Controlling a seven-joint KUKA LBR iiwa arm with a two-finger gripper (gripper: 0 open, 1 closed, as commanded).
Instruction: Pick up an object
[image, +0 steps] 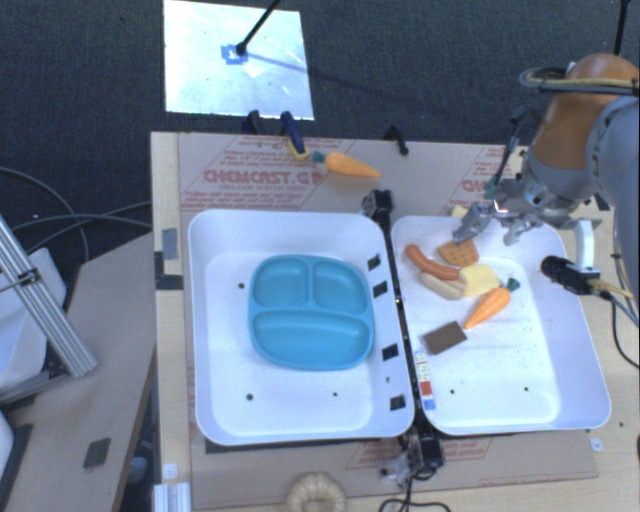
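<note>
- I see the bench (250, 170), a brown board with red print, carrying two shallow white bins side by side.
- The left bin (215, 330) has a blue divided plate (310, 312) sitting near its middle.
- The right bin (540, 390) has all its toy food bunched in the upper half, and the lower half is bare white.
- The arm (580, 120), grey with an orange band, comes in from the right and hangs over the top right corner of the right bin.
- The gripper (492, 220) sits over the bin's upper edge, its two metal fingers spread apart with nothing between them; the left finger tip is just above the cracker.
- In the cluster I see a hot dog (432, 265), a bun (442, 288) just below it, a yellow cheese wedge (480, 277) and a small carrot (488, 306) lying at a slant.
- A waffle-patterned cracker (458, 253) lies touching the hot dog's upper side.
- A brown block (444, 338) lies apart, below the cluster.
- A second carrot (346, 165) rests on the board beyond the bins.
</note>
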